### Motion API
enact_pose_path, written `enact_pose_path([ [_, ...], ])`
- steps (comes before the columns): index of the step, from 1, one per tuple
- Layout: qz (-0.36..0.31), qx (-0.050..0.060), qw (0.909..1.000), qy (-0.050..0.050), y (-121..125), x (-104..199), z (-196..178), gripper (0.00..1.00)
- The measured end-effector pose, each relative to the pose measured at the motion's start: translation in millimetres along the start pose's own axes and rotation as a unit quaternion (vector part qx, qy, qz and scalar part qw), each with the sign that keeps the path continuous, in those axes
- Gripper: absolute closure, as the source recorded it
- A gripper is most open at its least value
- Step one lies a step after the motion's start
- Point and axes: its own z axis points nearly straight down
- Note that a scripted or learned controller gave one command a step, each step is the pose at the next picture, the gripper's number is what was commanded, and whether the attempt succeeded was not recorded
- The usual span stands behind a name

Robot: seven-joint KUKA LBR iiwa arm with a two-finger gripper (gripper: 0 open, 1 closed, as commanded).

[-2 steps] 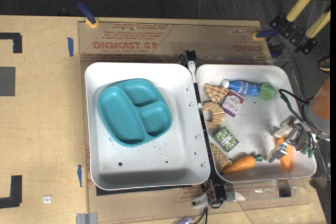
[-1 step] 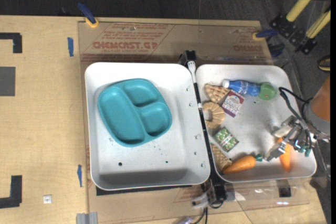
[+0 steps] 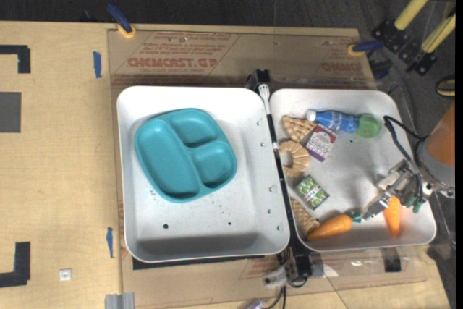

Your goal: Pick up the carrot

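Observation:
Two orange carrots lie in the right bin (image 3: pixel 347 174). One carrot (image 3: pixel 331 226) rests near the bin's front wall, its green stem end pointing right. A second, shorter carrot (image 3: pixel 393 218) stands nearly upright in the view at the front right corner, with green at its right. My gripper (image 3: pixel 388 197) hangs low over that corner, just above and left of the shorter carrot and right of the longer one. The view does not show either carrot clearly held.
The right bin also holds a blue bottle with a green cap (image 3: pixel 340 121), a purple-and-white packet (image 3: pixel 320 143), a green packet (image 3: pixel 312 191) and waffle-like biscuits (image 3: pixel 293 153). A teal divided plate (image 3: pixel 186 153) lies in the left bin (image 3: pixel 239 221). The arm's orange band (image 3: pixel 443 145) is at the right edge.

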Motion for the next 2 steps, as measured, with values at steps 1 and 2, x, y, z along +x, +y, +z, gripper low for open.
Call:
enact_pose_path([
  [1, 0.059, -0.002, 0.9983, 0.001, 3.1, 1.3, 0.2, 0.0],
  [2, 0.3, -0.009, 0.9538, 0.006, 16.6, 4.5, 0.2, 0.0],
])
